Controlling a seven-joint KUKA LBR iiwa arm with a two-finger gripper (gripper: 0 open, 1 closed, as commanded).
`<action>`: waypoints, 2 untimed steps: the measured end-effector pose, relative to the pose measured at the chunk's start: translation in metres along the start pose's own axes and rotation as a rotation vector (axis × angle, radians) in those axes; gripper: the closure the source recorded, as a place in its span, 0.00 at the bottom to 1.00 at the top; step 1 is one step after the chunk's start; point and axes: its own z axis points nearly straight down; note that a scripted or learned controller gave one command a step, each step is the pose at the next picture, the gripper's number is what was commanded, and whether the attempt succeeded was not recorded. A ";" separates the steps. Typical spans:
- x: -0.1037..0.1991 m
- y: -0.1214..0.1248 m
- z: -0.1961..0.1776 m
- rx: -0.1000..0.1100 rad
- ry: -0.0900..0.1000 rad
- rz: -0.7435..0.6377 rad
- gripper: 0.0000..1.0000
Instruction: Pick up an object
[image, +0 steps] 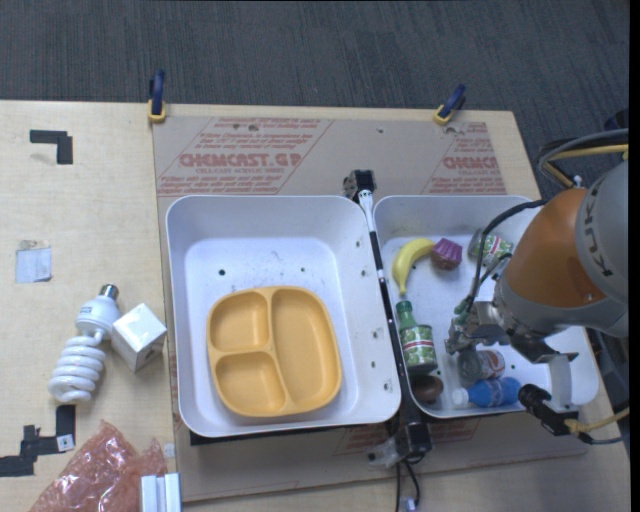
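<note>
Hovering low — pincer (470, 335) beside green bottle (414, 338) in right bin (400, 215)

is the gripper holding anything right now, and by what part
Cannot be told: the gripper is low in the right bin among the objects, its fingertips hidden.

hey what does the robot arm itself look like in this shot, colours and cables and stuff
The arm is bulky and rounded, grey with a broad orange band above the wrist. Yellow and black cables loop beside it. Its tool is dark metal with small wires along it.
</note>
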 end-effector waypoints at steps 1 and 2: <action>0.049 0.003 -0.090 0.002 0.000 -0.004 1.00; 0.049 0.003 -0.090 0.002 0.000 -0.004 0.00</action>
